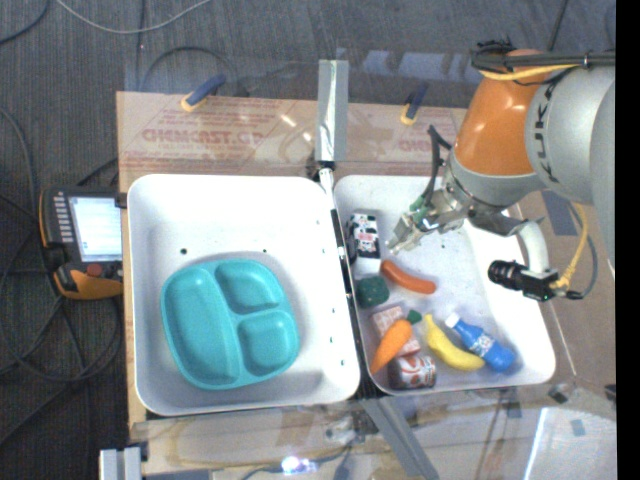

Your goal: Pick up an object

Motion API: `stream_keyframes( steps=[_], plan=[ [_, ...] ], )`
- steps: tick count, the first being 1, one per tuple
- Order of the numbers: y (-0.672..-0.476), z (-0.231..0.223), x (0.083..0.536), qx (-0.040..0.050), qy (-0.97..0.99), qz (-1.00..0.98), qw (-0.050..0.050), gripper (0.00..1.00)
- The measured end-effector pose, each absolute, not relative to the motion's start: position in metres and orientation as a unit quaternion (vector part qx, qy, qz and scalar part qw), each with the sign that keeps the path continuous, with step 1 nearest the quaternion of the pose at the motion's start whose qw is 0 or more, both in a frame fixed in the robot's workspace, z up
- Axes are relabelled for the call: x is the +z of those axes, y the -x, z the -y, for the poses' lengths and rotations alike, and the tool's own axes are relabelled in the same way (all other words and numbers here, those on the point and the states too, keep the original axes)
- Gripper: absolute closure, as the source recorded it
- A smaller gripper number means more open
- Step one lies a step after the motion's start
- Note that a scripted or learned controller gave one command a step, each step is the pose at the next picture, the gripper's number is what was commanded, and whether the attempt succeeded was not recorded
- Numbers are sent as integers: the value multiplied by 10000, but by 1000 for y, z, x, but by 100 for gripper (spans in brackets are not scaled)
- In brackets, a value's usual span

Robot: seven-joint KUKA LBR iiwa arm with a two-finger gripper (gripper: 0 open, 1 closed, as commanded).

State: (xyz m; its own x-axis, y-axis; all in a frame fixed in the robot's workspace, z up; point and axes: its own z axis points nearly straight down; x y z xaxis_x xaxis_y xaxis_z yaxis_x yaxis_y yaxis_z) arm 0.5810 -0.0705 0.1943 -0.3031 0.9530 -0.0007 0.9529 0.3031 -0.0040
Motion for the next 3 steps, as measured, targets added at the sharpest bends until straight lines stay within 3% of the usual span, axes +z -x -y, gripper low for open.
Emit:
stream_keyframes(
  steps=[1, 2, 3],
  plan=[
    [-581, 71, 194, 23, 5905, 8070, 10, 0],
    [-496, 122, 146, 14, 4687, 8833, 26, 0],
    [-576, 100, 89, -15, 4692, 8831, -40, 0]
  ],
)
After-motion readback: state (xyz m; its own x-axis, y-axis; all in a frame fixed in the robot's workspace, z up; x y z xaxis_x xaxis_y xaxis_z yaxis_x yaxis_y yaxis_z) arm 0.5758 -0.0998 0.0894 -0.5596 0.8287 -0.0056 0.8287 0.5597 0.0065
